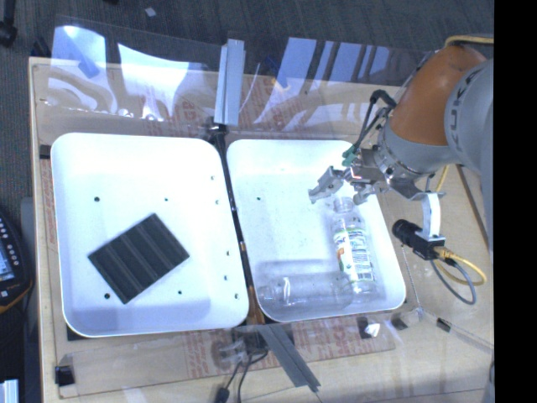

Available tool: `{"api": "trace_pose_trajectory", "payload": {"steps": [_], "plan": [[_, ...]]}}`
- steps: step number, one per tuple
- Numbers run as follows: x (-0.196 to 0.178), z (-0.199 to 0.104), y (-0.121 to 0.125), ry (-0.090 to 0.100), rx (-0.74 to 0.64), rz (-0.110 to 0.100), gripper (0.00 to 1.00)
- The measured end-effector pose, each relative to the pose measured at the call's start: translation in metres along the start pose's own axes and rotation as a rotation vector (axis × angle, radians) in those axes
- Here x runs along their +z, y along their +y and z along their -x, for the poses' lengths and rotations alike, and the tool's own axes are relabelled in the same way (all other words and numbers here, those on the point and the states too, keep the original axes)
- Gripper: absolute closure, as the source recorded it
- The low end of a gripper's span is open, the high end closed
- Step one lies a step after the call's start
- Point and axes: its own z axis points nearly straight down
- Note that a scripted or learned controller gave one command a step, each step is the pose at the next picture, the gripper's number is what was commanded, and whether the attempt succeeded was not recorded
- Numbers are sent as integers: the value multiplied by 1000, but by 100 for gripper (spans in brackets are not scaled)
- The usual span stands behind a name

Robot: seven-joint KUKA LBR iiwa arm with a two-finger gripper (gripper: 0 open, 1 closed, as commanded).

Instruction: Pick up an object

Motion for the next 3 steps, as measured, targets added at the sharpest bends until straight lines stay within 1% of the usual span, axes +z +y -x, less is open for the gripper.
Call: {"api": "trace_pose_trajectory", "payload": {"steps": [1,2,3], "plan": [[29,-1,5,1,-79,-2,0],[19,-28,24,-2,-420,3,0],[89,7,4,0,-300,0,0]]}}
